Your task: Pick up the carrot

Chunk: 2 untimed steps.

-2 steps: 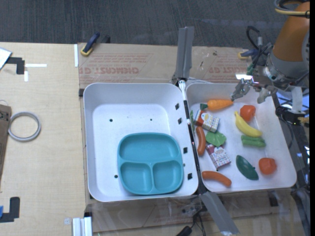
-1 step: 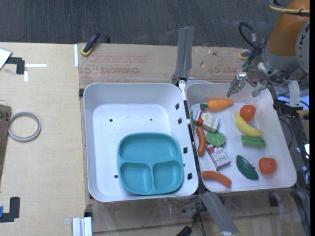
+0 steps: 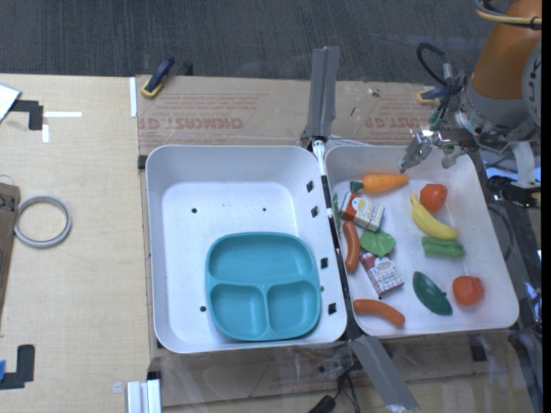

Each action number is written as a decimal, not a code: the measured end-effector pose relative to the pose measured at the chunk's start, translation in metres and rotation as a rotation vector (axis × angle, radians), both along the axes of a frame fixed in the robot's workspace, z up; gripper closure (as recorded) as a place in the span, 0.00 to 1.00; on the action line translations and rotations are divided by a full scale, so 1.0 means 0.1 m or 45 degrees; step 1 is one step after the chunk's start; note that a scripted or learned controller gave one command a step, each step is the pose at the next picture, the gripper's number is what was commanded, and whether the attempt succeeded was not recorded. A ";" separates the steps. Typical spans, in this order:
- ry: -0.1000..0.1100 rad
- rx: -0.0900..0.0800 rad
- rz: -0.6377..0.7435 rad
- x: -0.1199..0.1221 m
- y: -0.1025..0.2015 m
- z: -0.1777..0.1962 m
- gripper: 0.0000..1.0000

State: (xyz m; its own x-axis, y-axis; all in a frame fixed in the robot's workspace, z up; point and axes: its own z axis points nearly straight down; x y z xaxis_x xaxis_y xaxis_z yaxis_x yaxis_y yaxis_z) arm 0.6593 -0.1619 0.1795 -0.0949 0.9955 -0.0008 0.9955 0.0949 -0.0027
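**Hovering Over the Right Bin: Gripper Above the Carrot**

Reaching in from the right side of the camera view, the arm (image 3: 508,54) positions the gripper (image 3: 415,156) over the far edge of the right bin (image 3: 495,256). The fingers are too small and too dark against the background to tell whether they are spread or closed. No object is visible between them.

All positions below are given relative to the carrot (image 3: 384,181).

- Carrot: lies on the floor of the right bin, near the far wall, long axis running left to right. The gripper is just beyond and to the right of it, apart from it.
- Red tomato (image 3: 433,195): right of the carrot, slightly nearer the camera.
- Banana (image 3: 430,220): right of and nearer than the carrot, just beside the tomato.
- Small carton (image 3: 367,214): directly nearer than the carrot, close to it.
- Upright sausage (image 3: 350,245): nearer and slightly left, along the bin's left wall.
- Green leaf piece (image 3: 378,243): nearer, below the carton.
- Second carton (image 3: 384,274): nearer than the leaf piece.
- Green pepper (image 3: 442,248): nearer and right, past the banana.
- Dark green piece (image 3: 430,292) and a second red tomato (image 3: 467,290): well apart, towards the near right corner.
- Second sausage (image 3: 378,312): well apart, at the near wall.
- Left bin (image 3: 172,188): left of the carrot; it holds a teal divided plate (image 3: 263,284).
- Tape roll (image 3: 38,220): far left, on the bench (image 3: 77,317).
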 end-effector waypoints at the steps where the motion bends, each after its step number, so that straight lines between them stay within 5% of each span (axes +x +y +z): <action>1: 0.001 0.001 0.188 0.00 0.05 -0.12 0.00; 2: 0.000 0.001 0.255 -0.19 -0.18 -0.09 0.00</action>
State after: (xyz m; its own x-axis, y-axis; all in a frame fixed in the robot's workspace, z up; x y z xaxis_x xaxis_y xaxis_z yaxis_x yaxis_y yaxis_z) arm 0.6408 -0.1795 0.1707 -0.2910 0.9567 0.0003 0.9567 0.2910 -0.0024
